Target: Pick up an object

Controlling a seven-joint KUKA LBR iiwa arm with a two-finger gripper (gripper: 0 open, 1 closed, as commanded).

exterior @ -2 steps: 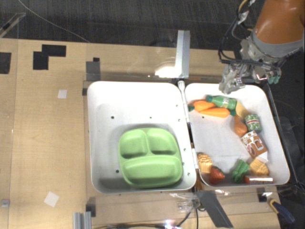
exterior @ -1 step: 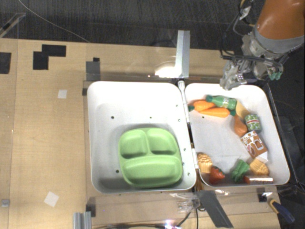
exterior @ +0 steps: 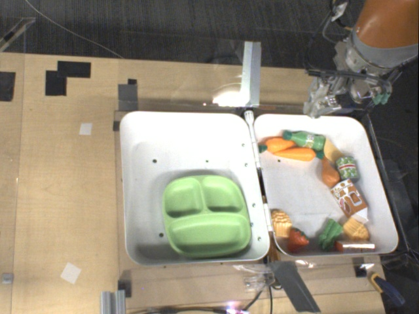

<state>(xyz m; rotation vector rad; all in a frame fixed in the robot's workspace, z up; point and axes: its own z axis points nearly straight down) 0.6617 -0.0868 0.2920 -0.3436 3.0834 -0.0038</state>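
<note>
Above the right bin's (exterior: 376, 175) far rim your gripper (exterior: 327, 100) hangs; you cannot tell how it is set. Below it lie a green bottle (exterior: 305, 139), two carrots (exterior: 296, 150), a can (exterior: 346, 168) and a carton (exterior: 349, 197). Your left bin (exterior: 141, 175) holds a green tray (exterior: 205, 216).

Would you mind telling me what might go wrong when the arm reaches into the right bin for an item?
1. The small toy foods crowd the right white bin's edges: the orange carrot touches the green bottle, so closing fingers may catch two or slip off.
2. The yellow corn piece and green vegetable lie against the bin's near wall, which may block a finger.
3. The gripper hovers above the bin's far rim; a straight descent could strike it.
</note>
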